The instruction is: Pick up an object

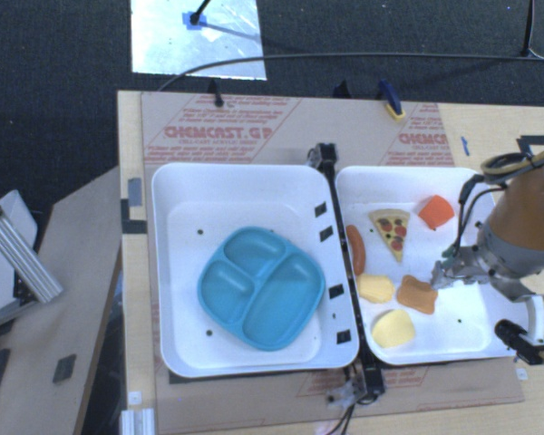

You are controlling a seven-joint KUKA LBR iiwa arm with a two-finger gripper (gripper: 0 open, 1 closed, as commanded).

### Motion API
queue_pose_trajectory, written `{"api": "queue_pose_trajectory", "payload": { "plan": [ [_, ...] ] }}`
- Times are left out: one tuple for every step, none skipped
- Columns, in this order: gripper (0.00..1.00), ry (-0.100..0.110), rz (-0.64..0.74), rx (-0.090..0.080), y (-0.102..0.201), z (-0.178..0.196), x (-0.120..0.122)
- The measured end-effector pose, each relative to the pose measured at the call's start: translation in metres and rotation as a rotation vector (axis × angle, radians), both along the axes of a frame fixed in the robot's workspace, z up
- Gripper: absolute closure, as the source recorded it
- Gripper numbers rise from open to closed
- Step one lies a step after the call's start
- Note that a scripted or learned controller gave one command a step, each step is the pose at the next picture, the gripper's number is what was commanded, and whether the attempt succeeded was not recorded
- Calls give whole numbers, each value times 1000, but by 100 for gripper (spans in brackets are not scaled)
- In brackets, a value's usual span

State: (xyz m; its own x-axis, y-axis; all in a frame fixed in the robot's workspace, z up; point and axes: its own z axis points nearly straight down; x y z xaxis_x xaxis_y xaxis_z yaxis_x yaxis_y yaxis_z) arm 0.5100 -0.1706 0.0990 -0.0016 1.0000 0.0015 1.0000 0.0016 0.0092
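While the arm [526, 220] leans in from the right over the right bin [453, 344], its gripper [444, 273] sits low, just beside the brown toast piece [416, 294].

Whether the tool is open or closed cannot be told — its tip is small and blurred. Nearby lie a pizza slice [392, 230], an orange block [436, 211], a sausage [355, 248] and two yellow pieces [375, 288] — the arm's far side is cut off by the frame edge. A blue divided plate [260, 287] lies in the left bin [177, 243].

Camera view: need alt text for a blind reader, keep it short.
The arm's pincer hovers low in the right bin beside a brown toy piece, among a pizza slice, sausage, orange block and two yellow pieces. The left bin holds a blue divided plate.
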Motion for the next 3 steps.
{"api": "queue_pose_trajectory", "payload": {
  "plan": [
    [100,5,3,-3,0,43,4],
    [100,3,5,-3,8,92,10],
    [100,0,5,-5,5,156,13]
  ]
}}
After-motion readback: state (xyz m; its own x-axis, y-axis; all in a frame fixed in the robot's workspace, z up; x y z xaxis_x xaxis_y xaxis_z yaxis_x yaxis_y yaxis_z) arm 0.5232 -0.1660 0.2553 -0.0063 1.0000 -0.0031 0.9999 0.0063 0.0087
